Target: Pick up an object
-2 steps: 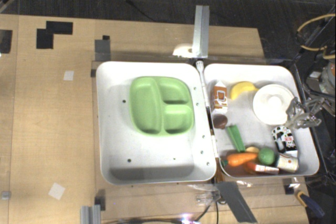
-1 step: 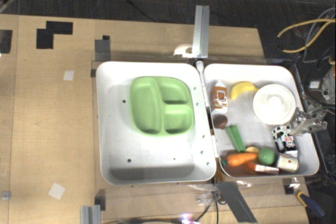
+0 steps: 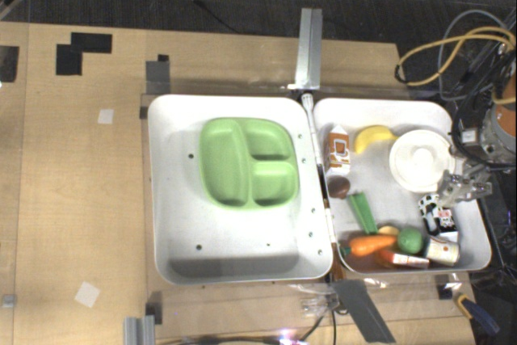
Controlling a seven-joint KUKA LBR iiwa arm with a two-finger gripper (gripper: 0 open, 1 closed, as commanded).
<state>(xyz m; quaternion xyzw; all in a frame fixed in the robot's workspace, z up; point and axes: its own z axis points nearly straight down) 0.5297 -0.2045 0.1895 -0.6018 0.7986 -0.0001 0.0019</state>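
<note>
- Hovering at the right edge of the frame, the gripper [image 3: 460, 188] sits over the right side of the right bin [image 3: 481, 232], its metal fingers pointing left; whether they are parted or closed cannot be made out from this angle.
- Nothing shows between those fingers.
- Just below the gripper lies a small black-and-white carton [image 3: 435, 213], cow-patterned by the look of it, close to the fingertips; contact cannot be judged.
- Left and slightly above the gripper sits a round white bowl [image 3: 420, 158], and beside it, toward the bin's upper middle, a yellow banana [image 3: 373, 138].
- Along the bin's lower edge: a cream cup on its side [image 3: 443, 253], a green lime [image 3: 410, 240], an orange carrot [image 3: 372, 245] and a slim red-and-white tube [image 3: 409, 259], all crowded together.
- A green stick-shaped vegetable [image 3: 363, 212] lies tilted in the bin's middle, above the carrot.
- Against the bin's left wall stands a brown-and-white carton [image 3: 338, 151], with a dark round object [image 3: 338, 187] just below it.
- Over in the left bin [image 3: 174, 198], a green divided plate [image 3: 247, 162] rests in the upper middle.
- Yellow and black cables [image 3: 452, 52] loop on the bench at the upper right, behind the arm's grey wrist [image 3: 494, 125].
</note>
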